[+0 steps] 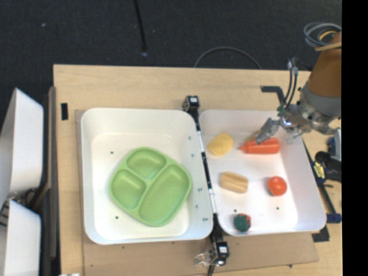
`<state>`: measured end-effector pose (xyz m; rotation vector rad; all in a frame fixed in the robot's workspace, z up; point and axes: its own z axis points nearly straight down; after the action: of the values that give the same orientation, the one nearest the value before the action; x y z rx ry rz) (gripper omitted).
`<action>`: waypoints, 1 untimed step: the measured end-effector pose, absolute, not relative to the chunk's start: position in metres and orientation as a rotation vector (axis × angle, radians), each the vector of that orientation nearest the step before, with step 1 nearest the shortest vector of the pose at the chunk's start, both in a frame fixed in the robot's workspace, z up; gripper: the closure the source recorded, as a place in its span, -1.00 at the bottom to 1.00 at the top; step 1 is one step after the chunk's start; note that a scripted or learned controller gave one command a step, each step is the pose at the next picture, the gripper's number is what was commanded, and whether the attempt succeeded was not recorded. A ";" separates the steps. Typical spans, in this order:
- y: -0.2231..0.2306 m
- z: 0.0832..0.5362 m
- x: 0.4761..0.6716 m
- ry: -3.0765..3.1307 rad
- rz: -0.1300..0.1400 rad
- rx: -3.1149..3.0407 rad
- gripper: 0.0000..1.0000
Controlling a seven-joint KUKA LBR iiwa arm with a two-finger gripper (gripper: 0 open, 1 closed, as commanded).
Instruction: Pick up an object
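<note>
While the grey arm reaches in from the right, its tool (269, 132) sits low over the right white bin (299, 211), touching the orange carrot-shaped toy (261, 148); I cannot tell its state. Nearby lie a yellow lemon-like piece (220, 144), tan bread-shaped block (234, 182) and round orange-red tomato (277, 186).

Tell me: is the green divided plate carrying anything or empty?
Empty. All three compartments of the green plate in the left bin show bare green, with no item on them.
</note>
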<state>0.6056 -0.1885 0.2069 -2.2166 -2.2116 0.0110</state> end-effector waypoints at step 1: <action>-0.188 0.216 0.609 -2.224 -0.001 -2.220 -1.00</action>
<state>0.6086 -0.1879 0.2159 -2.2205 -2.2244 -0.0013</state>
